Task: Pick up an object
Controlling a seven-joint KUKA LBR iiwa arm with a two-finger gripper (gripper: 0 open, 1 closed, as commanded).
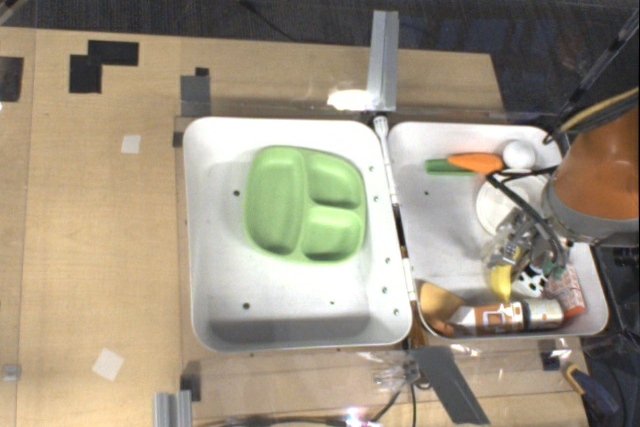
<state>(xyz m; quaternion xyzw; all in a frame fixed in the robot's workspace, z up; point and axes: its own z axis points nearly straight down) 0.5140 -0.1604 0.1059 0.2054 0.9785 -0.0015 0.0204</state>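
Note:
My gripper (519, 253) hangs low in the right bin (440, 215), near its front right part, on the grey arm with the orange band (600, 177). Just under and in front of it lies a small yellow object (498, 281), touching or nearly touching the gripper's tip. A black-and-white piece (536, 283) sits beside the yellow object. A toy carrot (468, 162) with a green top lies at the back of this bin, next to a white ball (518, 153). A white disc (494, 205) is partly hidden behind the gripper.
A brown-labelled bottle (505, 317) lies along the right bin's front wall, with a tan scoop-like piece (437, 299) at its left and a red item (571, 295) at its right. The left bin (215, 245) holds a green divided plate (303, 203). Black cables (520, 177) loop above the gripper.

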